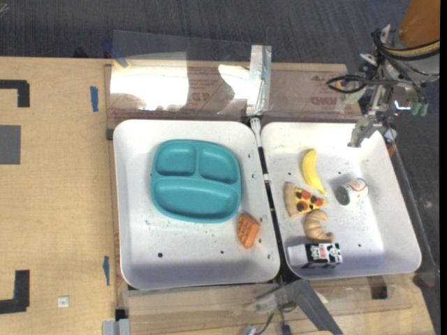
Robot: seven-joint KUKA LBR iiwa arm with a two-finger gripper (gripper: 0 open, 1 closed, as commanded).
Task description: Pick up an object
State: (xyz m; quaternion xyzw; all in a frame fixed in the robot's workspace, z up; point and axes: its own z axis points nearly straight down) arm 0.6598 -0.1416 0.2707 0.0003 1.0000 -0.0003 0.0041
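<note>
**Arm poised over the far right corner of the right bin**

Camera view. Two shallow white bins sit side by side on the bench. The left bin (133,257) holds a teal divided plate (196,180) near its centre and, close to its right wall, an orange-brown toy food piece (247,229) lying just off the plate's lower right corner. The right bin (391,236) holds five small items, grouped in its left and middle portion: a yellow banana (312,170), lying lengthwise; a pizza slice (302,199) just below it; a tan croissant (316,223) touching the slice's lower edge; a small black-and-white carton (322,254) near the front wall; and a white, grey and orange cup-like object (350,190) lying on its side to the right of the banana. The gripper (368,132) hangs at the bin's far right corner, at or above the rim, well apart from every item; nothing is seen between its fingers, and their spread cannot be told from this angle. The orange band (423,12) shows at the upper right.
</note>
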